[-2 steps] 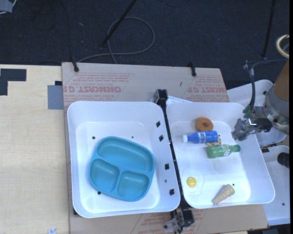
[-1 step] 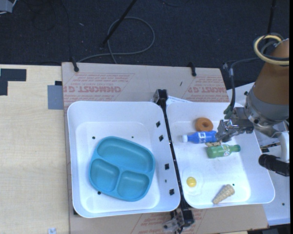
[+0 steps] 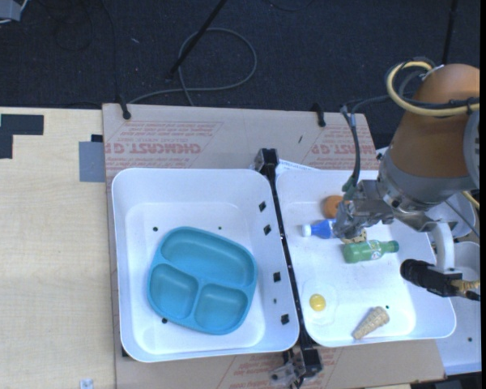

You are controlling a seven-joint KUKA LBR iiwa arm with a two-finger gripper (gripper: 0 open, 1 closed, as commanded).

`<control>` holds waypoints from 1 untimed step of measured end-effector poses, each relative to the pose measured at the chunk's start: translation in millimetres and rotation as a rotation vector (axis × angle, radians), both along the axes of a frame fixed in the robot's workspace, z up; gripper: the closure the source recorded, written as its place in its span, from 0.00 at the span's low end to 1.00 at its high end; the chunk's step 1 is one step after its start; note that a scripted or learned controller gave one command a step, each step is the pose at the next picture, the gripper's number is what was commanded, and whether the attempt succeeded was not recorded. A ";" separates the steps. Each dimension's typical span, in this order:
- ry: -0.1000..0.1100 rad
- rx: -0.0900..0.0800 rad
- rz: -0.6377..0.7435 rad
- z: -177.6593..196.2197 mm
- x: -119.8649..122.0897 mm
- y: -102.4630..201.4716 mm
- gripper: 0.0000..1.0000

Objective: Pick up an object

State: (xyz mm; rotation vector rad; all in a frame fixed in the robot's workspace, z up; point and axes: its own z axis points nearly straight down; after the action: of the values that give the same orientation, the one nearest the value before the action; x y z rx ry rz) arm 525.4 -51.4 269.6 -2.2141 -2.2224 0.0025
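Observation:
In the right bin [image 3: 437, 327], my gripper [image 3: 352, 227] hangs low over a cluster of small things. A green bottle [image 3: 370, 251] lies on its side just below the gripper. A white tube with a blue cap [image 3: 317, 230] lies to its left, and an orange ball [image 3: 332, 206] sits just above that, partly hidden by the gripper. Nearer the front lie a fried egg toy [image 3: 317, 301] and a beige cone [image 3: 371, 322]. Nothing shows between the fingers.
The left bin [image 3: 130, 217] holds a blue divided plate [image 3: 202, 279]. A black divider [image 3: 277, 250] runs between the two bins. The arm's orange band and grey wrist [image 3: 433, 144] loom over the right bin's far right corner.

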 end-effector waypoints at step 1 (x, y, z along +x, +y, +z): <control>0.000 -0.001 0.000 -6.7 -0.9 43.8 1.00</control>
State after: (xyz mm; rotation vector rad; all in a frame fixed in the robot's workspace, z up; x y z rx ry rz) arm 524.6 -7.6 262.9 -2.2147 -2.2225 0.0034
